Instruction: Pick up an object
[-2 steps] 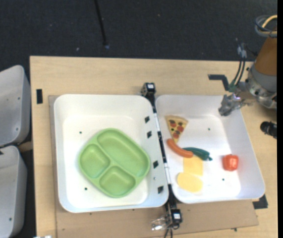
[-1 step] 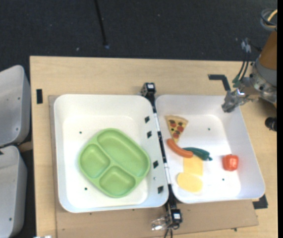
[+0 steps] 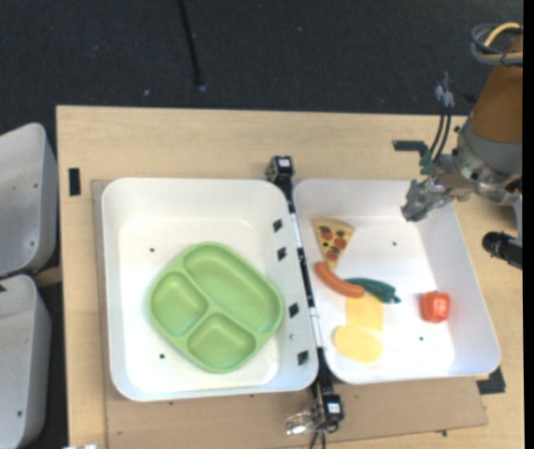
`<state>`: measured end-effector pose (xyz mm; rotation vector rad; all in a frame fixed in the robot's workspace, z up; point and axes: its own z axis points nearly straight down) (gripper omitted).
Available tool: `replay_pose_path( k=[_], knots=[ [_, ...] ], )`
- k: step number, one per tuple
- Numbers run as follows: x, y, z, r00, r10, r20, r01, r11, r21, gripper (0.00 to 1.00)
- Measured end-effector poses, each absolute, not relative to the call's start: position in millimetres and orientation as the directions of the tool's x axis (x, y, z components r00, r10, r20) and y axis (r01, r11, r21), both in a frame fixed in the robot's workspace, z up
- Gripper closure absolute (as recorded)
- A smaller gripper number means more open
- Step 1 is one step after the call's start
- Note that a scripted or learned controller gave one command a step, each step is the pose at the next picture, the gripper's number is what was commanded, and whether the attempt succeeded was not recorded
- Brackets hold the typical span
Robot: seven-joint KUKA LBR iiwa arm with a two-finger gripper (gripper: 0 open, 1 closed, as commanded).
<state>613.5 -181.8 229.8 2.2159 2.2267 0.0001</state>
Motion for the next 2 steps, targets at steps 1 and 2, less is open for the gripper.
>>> replay_pose_path(
  k=[1,2],
  knots=[
    [587.9,-131,231,-0.005,1.000,0.001,1.000,0.005,-0.001,1.00],
    [583.2,-77,238,-0.007,1.000,0.002,1.000,0.007,-0.001,1.00]
  ],
)
